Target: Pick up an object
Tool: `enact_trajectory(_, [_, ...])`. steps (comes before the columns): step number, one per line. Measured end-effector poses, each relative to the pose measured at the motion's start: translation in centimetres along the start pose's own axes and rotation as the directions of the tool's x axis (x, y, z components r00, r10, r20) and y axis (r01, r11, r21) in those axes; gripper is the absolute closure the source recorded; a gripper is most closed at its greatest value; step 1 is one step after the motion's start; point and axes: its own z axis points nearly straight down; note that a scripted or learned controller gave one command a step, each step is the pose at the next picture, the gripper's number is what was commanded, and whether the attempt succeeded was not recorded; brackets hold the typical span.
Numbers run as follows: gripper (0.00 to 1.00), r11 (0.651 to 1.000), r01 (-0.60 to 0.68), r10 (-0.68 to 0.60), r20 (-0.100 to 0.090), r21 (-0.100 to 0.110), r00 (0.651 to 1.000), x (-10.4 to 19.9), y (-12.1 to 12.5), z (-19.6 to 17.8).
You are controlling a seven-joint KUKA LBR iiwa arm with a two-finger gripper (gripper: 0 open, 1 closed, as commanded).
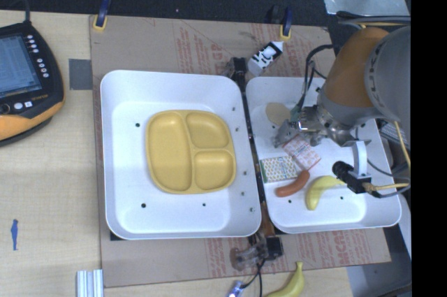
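Arm: the grey arm with its orange band reaches in from the right and hangs low over the right bin.
Gripper: the gripper sits down among the clutter at the bin's middle (whether it is spread or closed I cannot tell from here).
Right bin: a pink-and-white packet lies just below the gripper, a green patterned card beside it, a red sausage-shaped toy under that, and a yellow banana at the sausage's right, near the front wall.
Left bin: the left bin holds a yellow divided plate at its centre.
Bench: an orange-and-black pendant rests at far left; a second banana lies outside the bins at the bottom edge.
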Motion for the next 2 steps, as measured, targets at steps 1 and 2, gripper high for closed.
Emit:
enact_trajectory(1, [1.0,1.0,0.001,-0.001,0.001,0.001,1.0,-0.12,0.03,-1.08])
enact_trajectory(2, [0.0,1.0,0.002,-0.002,0.001,0.001,1.0,-0.12,0.02,-1.07])
